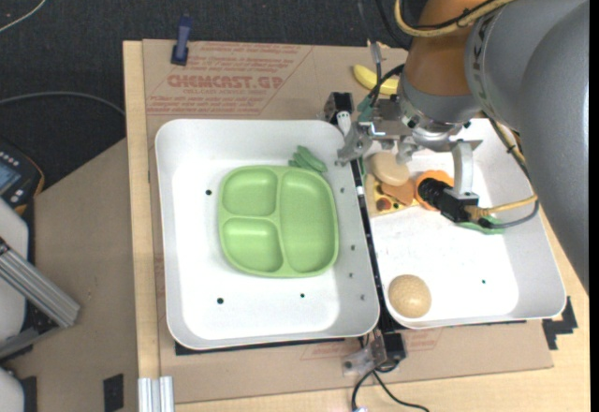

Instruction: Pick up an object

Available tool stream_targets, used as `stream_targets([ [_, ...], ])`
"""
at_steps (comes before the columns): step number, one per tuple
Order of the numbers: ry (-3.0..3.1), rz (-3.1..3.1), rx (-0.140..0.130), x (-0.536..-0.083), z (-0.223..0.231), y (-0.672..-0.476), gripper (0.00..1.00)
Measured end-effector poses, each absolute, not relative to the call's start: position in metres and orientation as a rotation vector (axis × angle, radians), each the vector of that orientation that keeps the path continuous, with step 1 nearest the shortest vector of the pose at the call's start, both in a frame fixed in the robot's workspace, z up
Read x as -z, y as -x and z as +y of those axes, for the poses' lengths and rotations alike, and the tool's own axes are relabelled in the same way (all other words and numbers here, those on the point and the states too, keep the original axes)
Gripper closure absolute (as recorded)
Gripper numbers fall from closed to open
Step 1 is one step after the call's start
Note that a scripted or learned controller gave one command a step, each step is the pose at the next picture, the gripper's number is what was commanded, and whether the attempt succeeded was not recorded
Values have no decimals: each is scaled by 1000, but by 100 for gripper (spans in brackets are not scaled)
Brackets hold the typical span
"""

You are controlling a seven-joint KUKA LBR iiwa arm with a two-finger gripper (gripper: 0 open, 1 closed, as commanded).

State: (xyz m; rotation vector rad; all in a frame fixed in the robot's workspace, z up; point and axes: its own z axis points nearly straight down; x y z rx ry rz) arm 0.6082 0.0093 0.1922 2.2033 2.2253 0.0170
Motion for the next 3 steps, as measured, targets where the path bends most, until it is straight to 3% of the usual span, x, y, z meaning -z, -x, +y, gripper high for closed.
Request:
stream_targets([
  [1, -2217, 2222, -2, -196, 4, -605, 100],
  [2, -2215, 2209, -6, -99, -88, -635, 100],
  [3, -2213, 2215, -7, -107, -85, -636, 100],
])
